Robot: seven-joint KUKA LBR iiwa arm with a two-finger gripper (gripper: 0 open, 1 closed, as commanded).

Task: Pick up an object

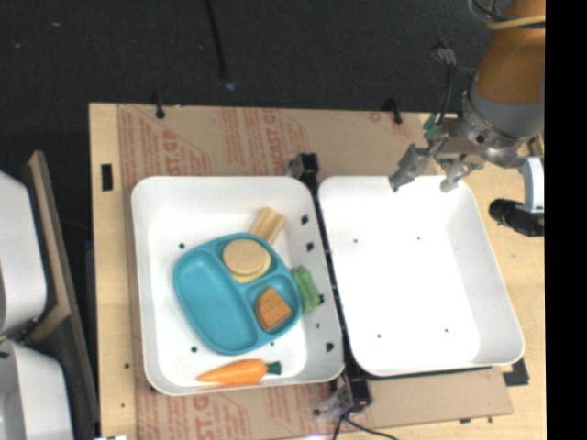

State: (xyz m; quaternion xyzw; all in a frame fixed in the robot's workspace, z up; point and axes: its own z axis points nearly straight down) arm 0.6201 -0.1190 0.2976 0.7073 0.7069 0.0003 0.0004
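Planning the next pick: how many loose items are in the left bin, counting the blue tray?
6: blue tray central; round cookie and brown cracker on it; wooden block behind; green piece right; carrot in front. Others may hide underneath.

A robotics lab: a plywood desk (pixel 110 246) under brown printed cardboard (pixel 220 145) carries two white bins (pixel 147 273) (pixel 413 273), black cables (pixel 215 26) cross the dark floor, and a mounted arm (pixel 509 71) reaches in.

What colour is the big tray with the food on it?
The tray is blue-teal, seen clearly in the camera view, sitting in the left bin.
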